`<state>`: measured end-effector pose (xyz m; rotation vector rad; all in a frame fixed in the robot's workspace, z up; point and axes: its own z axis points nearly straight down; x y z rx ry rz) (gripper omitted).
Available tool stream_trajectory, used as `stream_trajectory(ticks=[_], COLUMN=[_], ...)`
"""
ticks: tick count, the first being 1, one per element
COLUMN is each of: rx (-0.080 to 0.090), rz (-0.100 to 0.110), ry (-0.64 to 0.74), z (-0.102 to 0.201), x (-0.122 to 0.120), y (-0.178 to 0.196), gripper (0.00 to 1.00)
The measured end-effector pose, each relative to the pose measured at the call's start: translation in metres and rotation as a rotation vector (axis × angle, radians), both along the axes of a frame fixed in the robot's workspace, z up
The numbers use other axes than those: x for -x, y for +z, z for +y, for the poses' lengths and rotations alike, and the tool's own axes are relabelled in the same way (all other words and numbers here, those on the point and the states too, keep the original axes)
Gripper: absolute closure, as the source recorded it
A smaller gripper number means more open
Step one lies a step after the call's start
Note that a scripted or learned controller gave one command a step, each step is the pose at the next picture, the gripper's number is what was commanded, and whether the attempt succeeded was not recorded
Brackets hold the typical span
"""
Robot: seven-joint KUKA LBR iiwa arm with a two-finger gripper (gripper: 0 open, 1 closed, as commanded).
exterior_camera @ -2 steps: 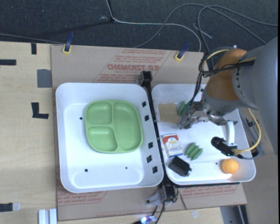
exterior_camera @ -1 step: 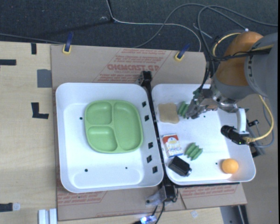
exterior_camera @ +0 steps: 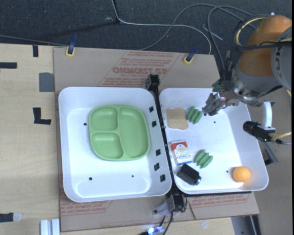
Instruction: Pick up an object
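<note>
2 white bins sit side by side, and the gripper [exterior_camera: 209, 107] hovers just beside a green ridged piece [exterior_camera: 194, 114] in the right bin [exterior_camera: 250, 146]. Whether its claw is open or closed cannot be told. The left bin [exterior_camera: 71, 131] holds a green divided plate [exterior_camera: 119, 132].

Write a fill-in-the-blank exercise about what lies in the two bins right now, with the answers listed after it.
1. The green divided plastic plate lies in the ____ white bin.
2. The round fruit in the right white bin's near corner is coloured ____.
3. The end effector hovers beside a ridged ____ piece next to the tan sponge-like block.

Answers: left; orange; green
</note>
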<state>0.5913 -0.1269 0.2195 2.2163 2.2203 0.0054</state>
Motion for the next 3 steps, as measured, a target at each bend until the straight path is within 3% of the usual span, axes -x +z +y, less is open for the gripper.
stream_trajectory(ticks=[1, 3], rx=[-0.001, -0.002], rz=[0.006, 0.007], ry=[0.000, 0.005], z=[0.001, 0.105], x=[0.000, 0.009], y=[0.000, 0.012], gripper=[1.00, 1.00])
